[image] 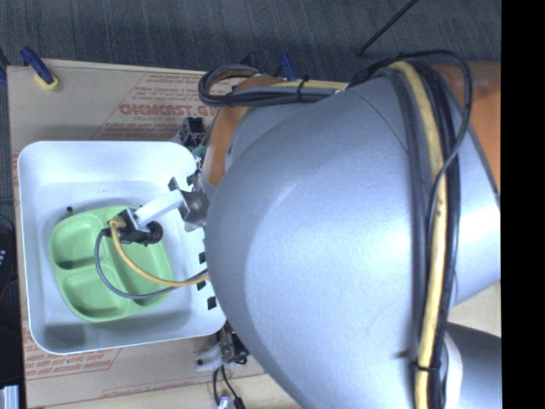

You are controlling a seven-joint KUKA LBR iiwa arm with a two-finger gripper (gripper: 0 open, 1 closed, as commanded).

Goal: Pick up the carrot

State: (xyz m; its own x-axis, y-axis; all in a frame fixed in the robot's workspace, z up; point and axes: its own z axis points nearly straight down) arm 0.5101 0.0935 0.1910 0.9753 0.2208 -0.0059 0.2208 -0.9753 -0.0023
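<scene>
Mostly, the arm (341, 228) covers the printed brown bench (128, 100) beside dark carpet (128, 15); grip of the end effector (194, 204) is unclear.

a white bin (34, 170) sits on a brown board (128, 100) printed with red lettering. inside the bin, near its left wall, lies a green dish (72, 244) split into compartments. a blue clamp (38, 66) grips the board's far left corner.

I see the bin (34, 228) resting on the bench (128, 100) at the view's left, a divided dish (77, 267) lying in its left part, and the arm (341, 245) overhanging its right side.
</scene>
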